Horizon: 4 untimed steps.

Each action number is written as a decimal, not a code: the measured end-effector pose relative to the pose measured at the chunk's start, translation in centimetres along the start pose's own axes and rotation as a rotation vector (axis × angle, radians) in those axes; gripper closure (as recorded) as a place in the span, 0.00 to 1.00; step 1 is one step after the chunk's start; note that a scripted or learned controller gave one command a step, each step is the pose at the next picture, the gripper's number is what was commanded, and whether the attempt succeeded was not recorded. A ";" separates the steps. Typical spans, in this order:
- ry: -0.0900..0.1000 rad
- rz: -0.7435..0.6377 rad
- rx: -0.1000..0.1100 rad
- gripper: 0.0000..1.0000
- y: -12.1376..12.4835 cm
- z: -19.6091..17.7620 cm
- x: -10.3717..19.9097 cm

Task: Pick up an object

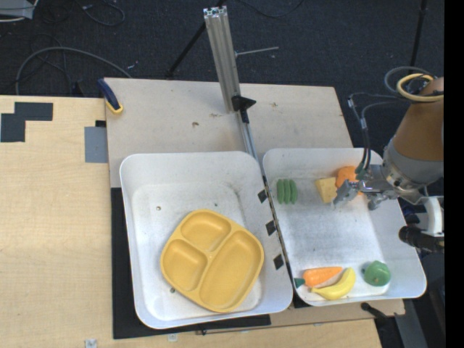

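Lying banana (336,286) points right-upward, diagonal.

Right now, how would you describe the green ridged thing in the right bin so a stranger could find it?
Start at the right bin, the one without the yellow divided plate. Look to its far left corner, just beside the wall shared with the other bin: the green ridged toy vegetable lies there alone. Unlike the round green toy apple at the near edge, it is flat and striped lengthwise.
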<state>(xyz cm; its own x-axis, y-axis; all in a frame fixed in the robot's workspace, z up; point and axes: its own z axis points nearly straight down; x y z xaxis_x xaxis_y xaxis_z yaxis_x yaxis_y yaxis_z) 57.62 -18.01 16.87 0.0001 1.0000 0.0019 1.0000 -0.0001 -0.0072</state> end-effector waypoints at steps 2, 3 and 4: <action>-0.001 0.003 -0.002 1.00 -0.4 3.4 0.6; -0.003 0.005 -0.009 1.00 -0.1 -1.1 -0.2; -0.004 0.005 -0.011 1.00 -0.9 -6.8 -0.7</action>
<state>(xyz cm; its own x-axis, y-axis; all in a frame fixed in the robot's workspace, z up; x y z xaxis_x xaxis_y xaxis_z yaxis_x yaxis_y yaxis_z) 56.73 -18.68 23.69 0.0052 1.0000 -0.0016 1.0000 -0.0052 0.0038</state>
